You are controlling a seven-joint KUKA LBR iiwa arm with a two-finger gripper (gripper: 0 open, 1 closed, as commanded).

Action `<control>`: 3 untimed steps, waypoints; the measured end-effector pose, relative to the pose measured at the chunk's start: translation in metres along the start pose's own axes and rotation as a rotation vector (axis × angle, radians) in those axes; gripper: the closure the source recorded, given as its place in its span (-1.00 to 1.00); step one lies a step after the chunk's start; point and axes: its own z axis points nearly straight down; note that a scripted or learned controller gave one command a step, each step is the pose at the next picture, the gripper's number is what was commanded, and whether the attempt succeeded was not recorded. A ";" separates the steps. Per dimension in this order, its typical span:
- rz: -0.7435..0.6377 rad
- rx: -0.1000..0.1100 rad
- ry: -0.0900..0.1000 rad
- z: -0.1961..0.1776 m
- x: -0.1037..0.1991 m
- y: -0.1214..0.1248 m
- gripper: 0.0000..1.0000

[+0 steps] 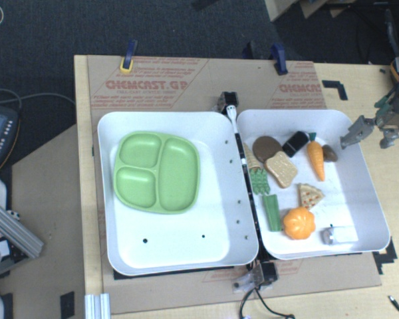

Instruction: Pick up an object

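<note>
Far left of the jaws, the green plate lies too flat for us to grip. Nearer them, the bread and carrot crowd together, so we risk pinching two or nudging neighbours. The jaws stand apart, empty, at the right bin's edge.

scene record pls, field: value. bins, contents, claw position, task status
left bin: holds a green divided plate
right bin: carrot, orange fruit, bread slice, brown round piece, black block, cracker wedge, green stick, small silver item
claw: at the right bin's upper right edge, above the rim
held: nothing seen between its fingers
task status: no object picked up yet
</note>
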 end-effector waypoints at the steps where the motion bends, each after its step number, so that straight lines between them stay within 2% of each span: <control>1: 0.000 0.006 0.003 0.046 0.007 -0.005 -1.00; 3: 0.000 0.008 0.004 0.143 0.014 -0.024 -1.00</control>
